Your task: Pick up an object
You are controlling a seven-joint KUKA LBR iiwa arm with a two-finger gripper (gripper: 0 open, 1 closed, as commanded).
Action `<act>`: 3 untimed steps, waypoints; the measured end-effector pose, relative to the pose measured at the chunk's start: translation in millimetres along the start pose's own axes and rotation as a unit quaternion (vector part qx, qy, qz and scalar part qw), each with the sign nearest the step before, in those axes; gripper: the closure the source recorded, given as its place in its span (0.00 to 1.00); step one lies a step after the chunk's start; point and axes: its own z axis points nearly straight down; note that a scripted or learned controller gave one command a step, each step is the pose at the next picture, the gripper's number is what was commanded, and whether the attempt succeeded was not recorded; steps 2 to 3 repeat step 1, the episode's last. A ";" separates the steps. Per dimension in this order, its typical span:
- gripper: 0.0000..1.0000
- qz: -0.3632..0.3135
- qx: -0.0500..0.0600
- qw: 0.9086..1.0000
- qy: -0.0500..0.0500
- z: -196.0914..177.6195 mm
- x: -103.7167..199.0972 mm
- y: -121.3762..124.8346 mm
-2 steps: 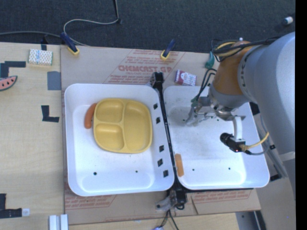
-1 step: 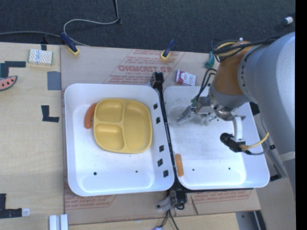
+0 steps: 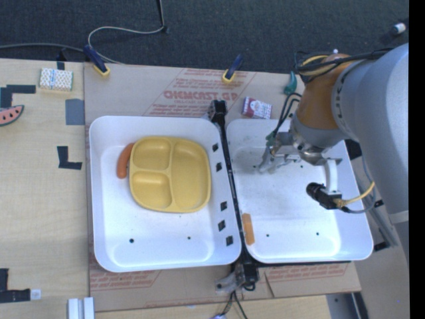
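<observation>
A yellow divided plate [image 3: 170,173] lies in the left bin [image 3: 113,244]. An orange sausage-like piece [image 3: 123,161] rests against the plate's left edge. A small orange carrot-like piece [image 3: 248,228] lies at the left wall of the right bin [image 3: 345,244]. My gripper [image 3: 267,161] hangs low over the upper middle of the right bin, fingers pointing left and down. I see nothing between the fingers. The arm's orange band [image 3: 319,98] sits above it.
A small red and white packet [image 3: 256,107] lies on the cardboard behind the right bin. Yellow and blue clamps [image 3: 232,70] hold the cardboard's back edge. A cable with a black connector [image 3: 322,195] dangles over the right bin.
</observation>
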 end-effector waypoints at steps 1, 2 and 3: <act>0.00 0.000 0.000 1.000 0.000 0.1 -0.1 -0.1; 0.00 0.000 0.000 1.000 0.000 0.1 -0.1 -0.1; 0.00 0.000 0.000 1.000 0.000 0.1 -0.1 -0.1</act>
